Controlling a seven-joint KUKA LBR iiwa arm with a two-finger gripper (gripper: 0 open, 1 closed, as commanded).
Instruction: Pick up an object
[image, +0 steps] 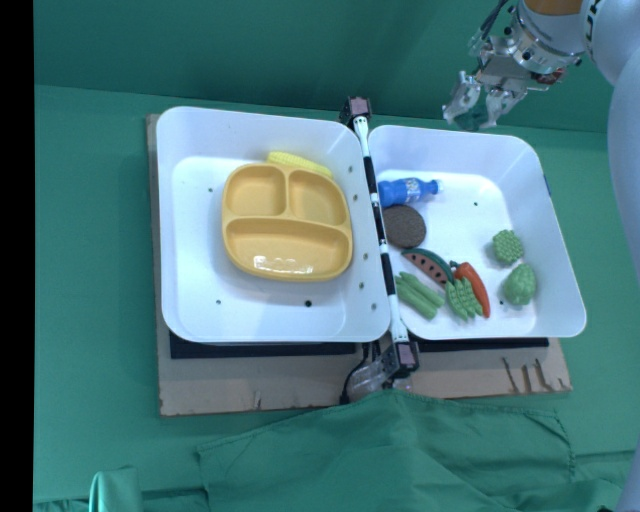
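My gripper (474, 108) hangs high above the far edge of the right bin (545, 180), its fingers spread open with nothing between them. Below it in that bin lie a blue bottle (407, 189), a brown round cookie (405, 226), a watermelon slice (428, 265), green bean pods (419, 295), a green ridged piece (461, 299), an orange carrot (474, 285) and two green vegetables (508, 246) (519, 284). The bottle is the closest item to the gripper, lying to its lower left.
The left bin (190, 290) holds a yellow divided tray (287, 219) with a yellow item (298, 163) behind it. A black-and-white striped bar (375, 215) separates the bins. Green cloth (400, 455) is bunched at the front edge.
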